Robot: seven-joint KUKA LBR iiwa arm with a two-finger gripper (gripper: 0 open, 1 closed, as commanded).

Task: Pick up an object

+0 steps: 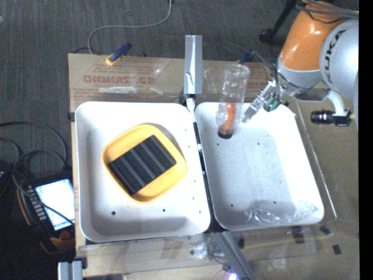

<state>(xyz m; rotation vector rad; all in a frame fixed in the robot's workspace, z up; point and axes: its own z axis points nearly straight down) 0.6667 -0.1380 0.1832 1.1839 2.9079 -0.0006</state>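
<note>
A yellow plastic tray with a black ribbed middle (144, 161) lies in the left white bin (93, 214). A clear plastic bottle with an orange inside (230, 98) leans over the right white bin's (309, 179) far edge. The tool (256, 108) is just beside the bottle.

one fixed overhead camera, slanted down over both bins (87, 174)
</note>
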